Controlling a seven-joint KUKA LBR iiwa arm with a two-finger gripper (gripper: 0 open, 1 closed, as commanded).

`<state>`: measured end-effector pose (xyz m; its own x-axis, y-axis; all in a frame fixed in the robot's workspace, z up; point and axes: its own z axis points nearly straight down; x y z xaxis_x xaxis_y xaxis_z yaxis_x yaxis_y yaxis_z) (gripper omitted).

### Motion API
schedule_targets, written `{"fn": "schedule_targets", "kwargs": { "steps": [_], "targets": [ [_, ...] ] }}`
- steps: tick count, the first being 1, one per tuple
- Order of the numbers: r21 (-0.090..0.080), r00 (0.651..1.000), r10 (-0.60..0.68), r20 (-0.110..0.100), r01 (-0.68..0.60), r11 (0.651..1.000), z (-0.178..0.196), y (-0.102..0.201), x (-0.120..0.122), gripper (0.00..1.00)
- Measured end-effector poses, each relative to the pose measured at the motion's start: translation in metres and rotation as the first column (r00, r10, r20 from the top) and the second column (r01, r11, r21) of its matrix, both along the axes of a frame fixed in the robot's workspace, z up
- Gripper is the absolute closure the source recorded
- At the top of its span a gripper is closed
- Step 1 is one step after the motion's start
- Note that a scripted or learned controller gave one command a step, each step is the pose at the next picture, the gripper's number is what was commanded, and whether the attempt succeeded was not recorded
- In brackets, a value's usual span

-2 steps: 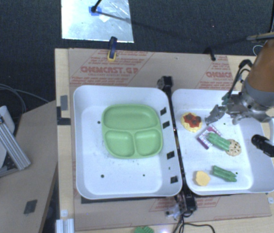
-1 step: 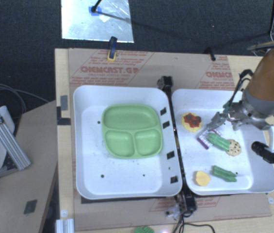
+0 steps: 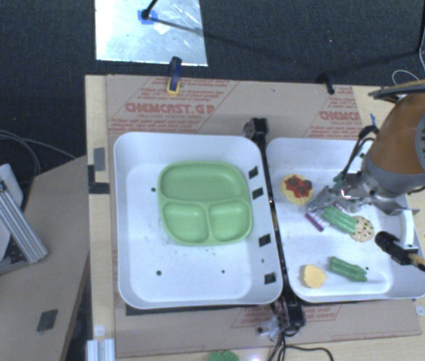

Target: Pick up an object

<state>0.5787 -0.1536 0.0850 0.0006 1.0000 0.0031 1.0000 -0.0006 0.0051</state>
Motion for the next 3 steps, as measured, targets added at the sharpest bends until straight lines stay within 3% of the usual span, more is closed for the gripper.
{"fn": "schedule_targets", "kwargs": {
  "steps": [1,2,3],
  "targets": [
    [-0.012,1.000,0.000,0.016,0.000,1.000,0.017,-0.004,0.004,1.00],
    [-0.011,1.000,0.001,0.013,-0.001,1.000,0.016,-0.004,0.003,0.00],
    [-0.006,1.000,0.000,0.000,0.000,1.000,0.048,-0.035,0.015,0.00]
  ]
}}
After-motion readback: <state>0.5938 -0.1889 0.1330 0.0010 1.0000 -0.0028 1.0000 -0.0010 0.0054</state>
